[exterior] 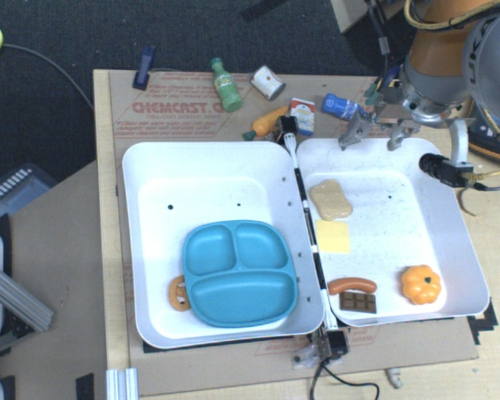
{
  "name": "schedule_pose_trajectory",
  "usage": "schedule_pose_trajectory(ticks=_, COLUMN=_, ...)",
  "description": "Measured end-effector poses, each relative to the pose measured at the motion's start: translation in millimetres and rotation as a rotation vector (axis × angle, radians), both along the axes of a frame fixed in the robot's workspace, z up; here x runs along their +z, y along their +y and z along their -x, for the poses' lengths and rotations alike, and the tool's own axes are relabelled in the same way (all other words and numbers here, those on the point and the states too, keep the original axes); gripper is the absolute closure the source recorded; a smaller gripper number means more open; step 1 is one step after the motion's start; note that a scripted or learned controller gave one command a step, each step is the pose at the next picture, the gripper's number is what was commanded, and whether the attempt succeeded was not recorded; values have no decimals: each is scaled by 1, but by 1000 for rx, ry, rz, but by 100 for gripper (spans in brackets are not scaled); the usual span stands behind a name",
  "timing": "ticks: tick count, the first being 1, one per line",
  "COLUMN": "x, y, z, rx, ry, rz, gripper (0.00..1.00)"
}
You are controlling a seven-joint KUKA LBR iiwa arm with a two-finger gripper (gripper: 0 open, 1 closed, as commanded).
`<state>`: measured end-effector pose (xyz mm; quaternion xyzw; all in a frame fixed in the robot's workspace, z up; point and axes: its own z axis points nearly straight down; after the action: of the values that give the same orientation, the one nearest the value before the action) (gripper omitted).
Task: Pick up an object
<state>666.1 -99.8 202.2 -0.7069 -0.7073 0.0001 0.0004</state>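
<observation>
Two shallow white bins sit side by side on a bench, seen from above. The left bin (150,190) holds a blue divided plate (237,272) with three compartments, lying flat toward the near edge. A small brown pretzel-shaped item (178,293) pokes out from under the plate's left side, touching it.

The right bin (450,223) holds five toy foods. A tan bread-like piece (330,199) lies near the dividing wall, with a pale yellow square slice (332,237) just below it. Near the front edge a red sausage (352,286) rests against a dark chocolate bar (357,302). An orange pumpkin (421,284) sits apart at the front right.

The gripper (372,137) hovers over the far rim of the right bin, its two fingers spread apart with nothing between them; how high it hangs is hard to judge.

Beyond the bins, loose items lie on the bench: a green bottle (226,84), a blue can (340,106) and a small white carton (267,82).
</observation>
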Motion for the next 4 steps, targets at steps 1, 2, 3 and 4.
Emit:
schedule_pose_trajectory(ticks=1, x=-18, y=45, z=108, rx=0, ry=1, rz=0, gripper=0)
schedule_pose_trajectory(ticks=2, x=-110, y=2, z=97, rx=-2, ry=2, rz=0, gripper=0)
schedule_pose_trajectory(ticks=3, x=-118, y=-3, z=158, rx=-2, ry=2, rz=-1, gripper=0)
schedule_pose_trajectory(ticks=4, x=-117, y=-8, z=74, rx=0, ry=-2, rz=0, gripper=0)
